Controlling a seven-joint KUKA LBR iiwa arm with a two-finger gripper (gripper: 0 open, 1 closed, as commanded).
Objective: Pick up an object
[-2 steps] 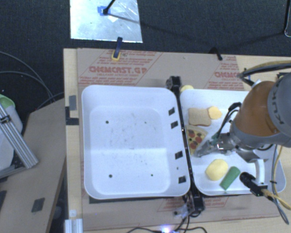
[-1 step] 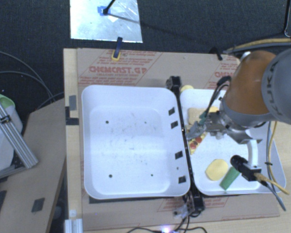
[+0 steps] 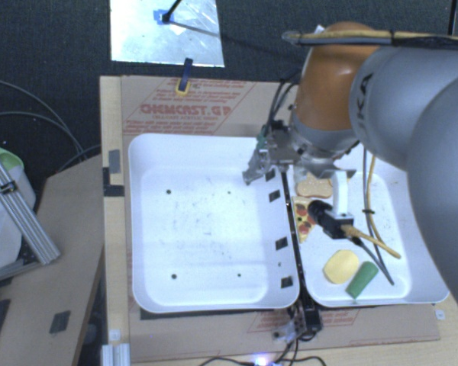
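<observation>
My gripper (image 3: 256, 168) hangs low over the divider between the two bins, at the back of the right bin (image 3: 412, 280). The grey arm with its orange band (image 3: 328, 90) covers much of that bin. In the right bin lie a tan bread-like slice (image 3: 314, 186), a small red and yellow piece (image 3: 301, 226), a round yellow object (image 3: 340, 266) and a green cylinder (image 3: 361, 279). The yellow object and the green cylinder touch each other near the front. Nothing shows between the fingers.
The left bin (image 3: 206, 227) stands beside the right one on a cardboard sheet (image 3: 191, 105). A shiny metal plate (image 3: 166, 21) lies behind the bench. An aluminium frame (image 3: 19, 212) stands at the left.
</observation>
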